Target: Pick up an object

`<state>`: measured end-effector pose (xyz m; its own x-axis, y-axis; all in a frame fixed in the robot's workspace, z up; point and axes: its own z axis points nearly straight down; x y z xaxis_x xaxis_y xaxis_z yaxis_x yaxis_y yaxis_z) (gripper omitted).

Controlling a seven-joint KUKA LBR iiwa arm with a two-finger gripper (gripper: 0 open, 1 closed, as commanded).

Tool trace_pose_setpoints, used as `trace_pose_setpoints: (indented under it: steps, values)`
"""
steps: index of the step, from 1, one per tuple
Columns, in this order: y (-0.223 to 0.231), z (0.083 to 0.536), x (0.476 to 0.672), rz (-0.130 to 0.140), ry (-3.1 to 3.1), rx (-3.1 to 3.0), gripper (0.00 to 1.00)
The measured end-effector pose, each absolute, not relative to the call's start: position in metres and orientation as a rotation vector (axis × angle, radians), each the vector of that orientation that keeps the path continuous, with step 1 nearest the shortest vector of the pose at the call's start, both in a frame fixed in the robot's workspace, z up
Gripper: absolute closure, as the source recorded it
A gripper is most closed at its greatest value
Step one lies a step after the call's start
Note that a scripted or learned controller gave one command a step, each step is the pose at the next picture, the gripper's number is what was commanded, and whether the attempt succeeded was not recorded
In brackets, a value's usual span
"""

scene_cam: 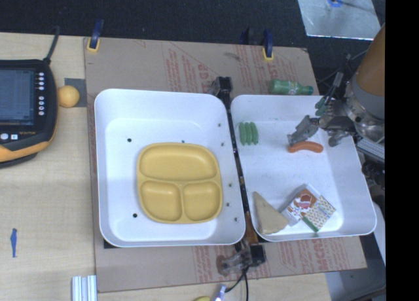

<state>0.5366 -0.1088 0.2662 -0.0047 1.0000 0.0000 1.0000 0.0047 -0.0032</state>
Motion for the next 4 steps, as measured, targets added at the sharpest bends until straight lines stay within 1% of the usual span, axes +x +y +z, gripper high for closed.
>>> trace_pose_setpoints:
  steps: [1,2,3,4]
  values:
    - [-0.18,0.161,0.564,0.008,-2.224,-2.215,0.0]
    - [-0.188,0.091,0.614,0.005,-2.228,-2.214,0.0]
    - [-0.163,0.091,0.555,0.005,-2.224,-2.215,0.0]
    - [-0.164,0.102,0.555,0.008,-2.229,-2.21,1.0]
